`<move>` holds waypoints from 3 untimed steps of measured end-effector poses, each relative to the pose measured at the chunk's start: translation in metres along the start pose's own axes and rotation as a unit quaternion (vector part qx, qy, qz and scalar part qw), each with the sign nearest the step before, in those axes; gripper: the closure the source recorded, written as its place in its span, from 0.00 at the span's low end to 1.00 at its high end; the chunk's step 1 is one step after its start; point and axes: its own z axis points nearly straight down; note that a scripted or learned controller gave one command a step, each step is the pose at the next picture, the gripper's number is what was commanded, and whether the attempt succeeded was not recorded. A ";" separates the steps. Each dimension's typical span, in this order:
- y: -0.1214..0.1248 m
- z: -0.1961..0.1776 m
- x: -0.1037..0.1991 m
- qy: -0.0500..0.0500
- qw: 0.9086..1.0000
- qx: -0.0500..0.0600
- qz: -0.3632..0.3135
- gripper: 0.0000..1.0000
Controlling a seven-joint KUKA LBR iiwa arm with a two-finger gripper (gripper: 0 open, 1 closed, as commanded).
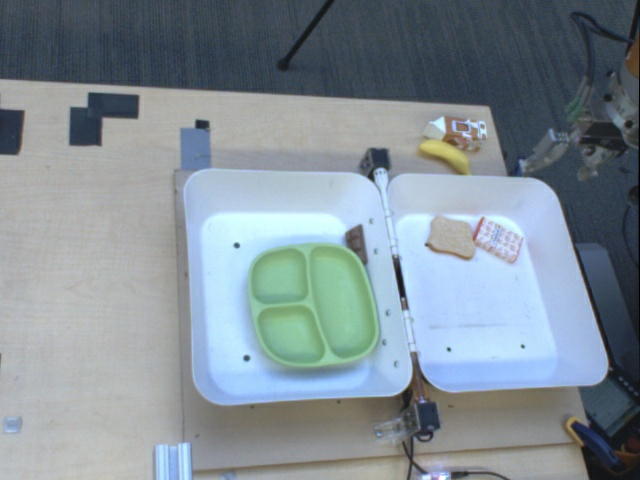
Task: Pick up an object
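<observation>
While the gripper (pixel 578 146) hangs off past the far right corner of the right bin (pixel 560 268), out over the floor, nothing is between its fingers, and the two slim fingers look spread apart, though they are small and a little blurred. Candidates are waiting: a slice of bread (pixel 451 237) lies flat near the back of the right bin, with a red-and-white packet (pixel 498 239) just beside it, almost touching. Over in the left bin (pixel 215 298) a green divided plate (pixel 313 306) takes up the middle, and a small brown piece (pixel 355 237) sits tight against the dividing wall. A banana (pixel 444 154) and a small carton (pixel 460 128) rest on the bench behind the bins. Risks from here, I'd say: bread and packet are both thin and flat, so the fingers could skid over them, or close on both at once; the brown piece is crowded by the wall.
</observation>
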 end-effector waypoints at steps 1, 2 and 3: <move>-0.079 0.107 -0.006 0.000 1.000 0.002 0.001 0.00; -0.161 0.166 0.025 0.001 1.000 0.002 0.001 0.00; -0.159 0.155 0.025 0.000 1.000 -0.001 0.000 1.00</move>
